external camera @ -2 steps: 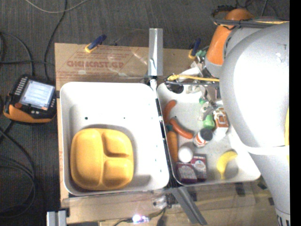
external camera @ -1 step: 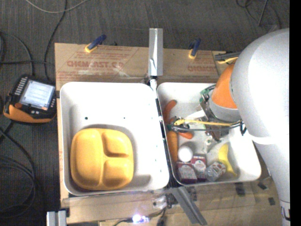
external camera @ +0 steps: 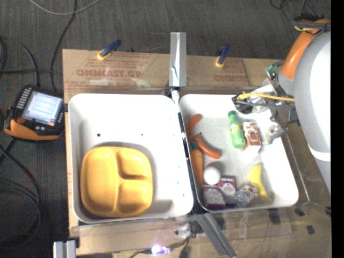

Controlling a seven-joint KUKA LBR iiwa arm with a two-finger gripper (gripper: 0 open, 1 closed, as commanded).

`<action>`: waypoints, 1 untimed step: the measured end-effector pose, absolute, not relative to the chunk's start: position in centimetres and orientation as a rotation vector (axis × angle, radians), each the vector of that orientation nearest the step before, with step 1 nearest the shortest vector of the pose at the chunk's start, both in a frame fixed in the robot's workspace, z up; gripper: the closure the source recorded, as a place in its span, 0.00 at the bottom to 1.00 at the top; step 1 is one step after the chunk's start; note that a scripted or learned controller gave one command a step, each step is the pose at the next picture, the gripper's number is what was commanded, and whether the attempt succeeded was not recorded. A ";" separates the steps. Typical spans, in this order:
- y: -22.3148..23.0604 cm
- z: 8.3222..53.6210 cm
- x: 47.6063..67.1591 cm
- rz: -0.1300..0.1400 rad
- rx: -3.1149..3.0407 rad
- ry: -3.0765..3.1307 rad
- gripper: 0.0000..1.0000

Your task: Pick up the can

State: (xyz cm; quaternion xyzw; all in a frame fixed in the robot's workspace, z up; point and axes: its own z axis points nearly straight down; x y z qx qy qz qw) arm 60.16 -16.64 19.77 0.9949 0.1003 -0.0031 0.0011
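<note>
A small silvery can with a coloured label lies on its side at the front of the right bin, between a maroon box and a banana. My gripper hangs over the bin's back right part, beside a small red and white pack. It is well behind the can and apart from it. Nothing shows in its hold.
The right bin also holds a green bottle, two red sausages, a carrot and a white egg. A yellow divided tray lies in the left bin. A pendant rests on the floor at left.
</note>
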 end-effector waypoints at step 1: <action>-16.2 11.4 56.5 0.020 3.121 0.312 0.00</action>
